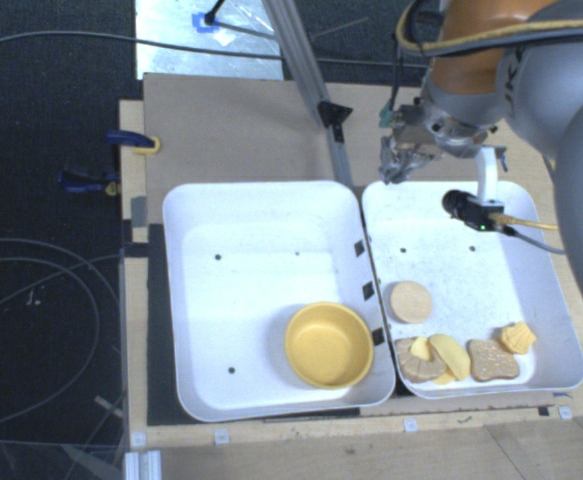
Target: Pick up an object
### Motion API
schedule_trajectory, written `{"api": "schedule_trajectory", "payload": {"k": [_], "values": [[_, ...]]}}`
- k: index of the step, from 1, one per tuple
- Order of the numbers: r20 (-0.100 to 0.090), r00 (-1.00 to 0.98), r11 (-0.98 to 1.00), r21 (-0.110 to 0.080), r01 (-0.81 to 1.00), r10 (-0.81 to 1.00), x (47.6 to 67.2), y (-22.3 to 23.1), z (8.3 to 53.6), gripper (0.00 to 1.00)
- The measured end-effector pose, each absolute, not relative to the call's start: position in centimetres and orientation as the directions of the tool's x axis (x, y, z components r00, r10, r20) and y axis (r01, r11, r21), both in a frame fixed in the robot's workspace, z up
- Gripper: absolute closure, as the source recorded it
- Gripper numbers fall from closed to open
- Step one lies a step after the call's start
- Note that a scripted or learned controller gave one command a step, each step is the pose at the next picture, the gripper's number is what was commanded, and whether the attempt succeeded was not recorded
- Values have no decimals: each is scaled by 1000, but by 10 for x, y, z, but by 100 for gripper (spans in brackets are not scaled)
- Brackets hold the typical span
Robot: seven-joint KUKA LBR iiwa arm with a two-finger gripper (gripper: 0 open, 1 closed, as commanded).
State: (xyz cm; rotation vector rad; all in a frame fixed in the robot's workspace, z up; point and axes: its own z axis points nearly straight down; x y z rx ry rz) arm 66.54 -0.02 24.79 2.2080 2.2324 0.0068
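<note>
Left bin point(186, 268): a yellow bowl point(329, 343) near its front right corner.
Right bin point(546, 298): a round cracker point(410, 302), bread slice point(492, 360) and yellow food pieces point(449, 355) along its front.
End effector point(399, 164): above the right bin's back left corner; finger state cannot be told.
Counter point(231, 128): brown board.

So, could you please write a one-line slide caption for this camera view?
KUKA arm's claw hovers over the right bin's far edge; toy food clusters along its near side, a yellow bowl in the left bin.
</note>
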Motion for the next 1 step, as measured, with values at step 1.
{"api": "schedule_trajectory", "payload": {"k": [1], "values": [[3, -11, 11, 4, 1000, 1000, 670, 57, 251, 100]]}}
